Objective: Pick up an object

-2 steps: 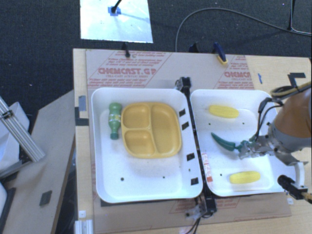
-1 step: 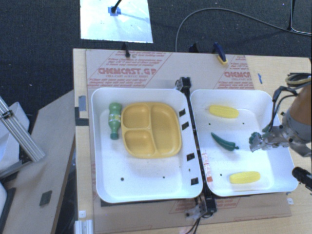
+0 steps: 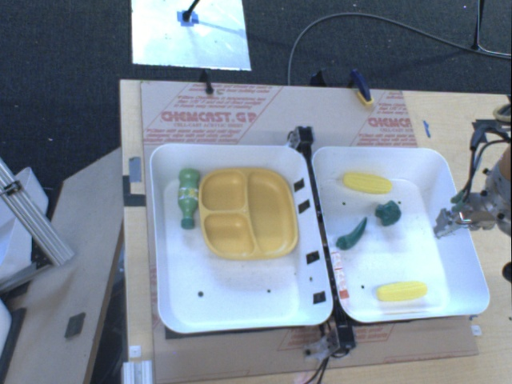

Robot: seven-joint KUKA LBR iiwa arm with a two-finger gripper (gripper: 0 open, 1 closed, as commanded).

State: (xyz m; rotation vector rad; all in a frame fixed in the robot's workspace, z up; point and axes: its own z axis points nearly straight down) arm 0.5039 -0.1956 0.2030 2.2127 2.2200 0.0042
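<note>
The fingers (image 3: pixel 450 222) of the grey arm's grasping end hung at the right edge of the right-hand shallow white bin (image 3: pixel 468 274), low over its wall, and whether they stood open or closed could not be told from this slanted look; nothing was seen between them. Behind them the arm's wrist and cabling ran off toward the right border of the view.

Well apart from the fingers, toward the middle of that bin, lay a small dark green bumpy toy vegetable (image 3: pixel 388 212), and just beside it, lower and to the left, a slim curved green pepper-like piece (image 3: pixel 351 234). Near the far wall rested a yellow plastic corn cob (image 3: pixel 367 183), lying crosswise. A second yellow corn cob (image 3: pixel 402 291) lay near the near wall of the same bin.

Across the black-clipped seam, the left-hand shallow white bin (image 3: pixel 172 294) carried a yellow three-compartment plastic tray (image 3: pixel 248 213), set flat. A green plastic bottle (image 3: pixel 188 198) lay on its side just beside the tray's left rim.

Both bins sat on a clear sheet printed in red lettering (image 3: pixel 208 117), itself spread over the pale wooden tabletop (image 3: pixel 132 134). Beyond the tabletop's far edge, on dark carpet, lay a shiny square plate (image 3: pixel 190 22).
</note>
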